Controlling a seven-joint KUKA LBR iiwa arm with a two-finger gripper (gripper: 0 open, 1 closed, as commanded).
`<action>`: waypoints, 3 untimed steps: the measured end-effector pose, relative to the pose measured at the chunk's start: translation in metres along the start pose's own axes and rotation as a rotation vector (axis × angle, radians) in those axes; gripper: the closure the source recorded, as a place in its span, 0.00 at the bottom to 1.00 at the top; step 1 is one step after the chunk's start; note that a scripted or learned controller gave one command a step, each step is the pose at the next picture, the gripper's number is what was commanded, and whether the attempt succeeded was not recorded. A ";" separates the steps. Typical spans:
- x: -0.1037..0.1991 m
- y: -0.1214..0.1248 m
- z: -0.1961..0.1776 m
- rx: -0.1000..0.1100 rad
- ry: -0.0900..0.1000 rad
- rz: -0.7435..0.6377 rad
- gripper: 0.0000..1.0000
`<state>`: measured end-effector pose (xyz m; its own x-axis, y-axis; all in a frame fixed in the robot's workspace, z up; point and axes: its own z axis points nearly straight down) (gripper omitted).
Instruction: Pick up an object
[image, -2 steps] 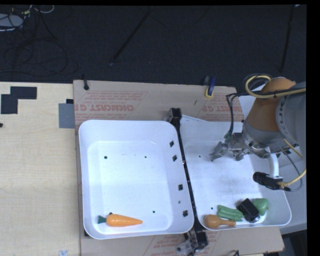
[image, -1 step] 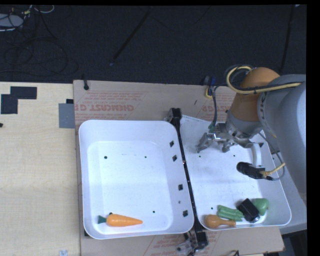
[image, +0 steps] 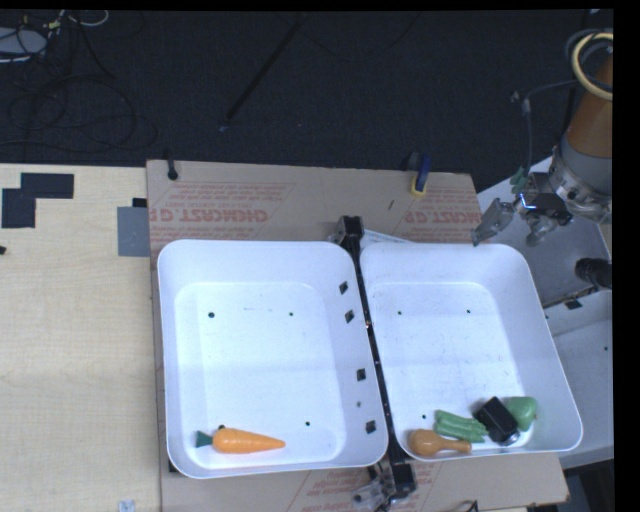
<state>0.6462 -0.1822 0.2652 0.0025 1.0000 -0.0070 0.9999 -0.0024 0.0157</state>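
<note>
Jaws (image: 510, 215) of the grey arm sit above the right white bin's (image: 545, 330) far corner, opening indiscernible; orange plastic carrot (image: 246, 440) lies at the left white bin's (image: 170, 330) near edge.

Smooth, glossy white plastic bins (image: 255, 262), brown printed cardboard sheet (image: 300, 205) beneath, pale matt wood-grain bench (image: 70, 340), glossy plastic toy carrot (image: 246, 441), metallic grey gripper (image: 518, 214), matt black block (image: 497, 419).
</note>
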 end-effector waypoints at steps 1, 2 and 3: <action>0.065 -0.002 -0.009 0.016 0.008 -0.007 0.00; 0.062 -0.002 -0.017 0.018 0.007 -0.007 1.00; 0.085 0.000 -0.091 0.011 0.007 -0.006 1.00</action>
<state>0.6446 -0.0966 0.3553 -0.0034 1.0000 -0.0001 1.0000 0.0034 0.0048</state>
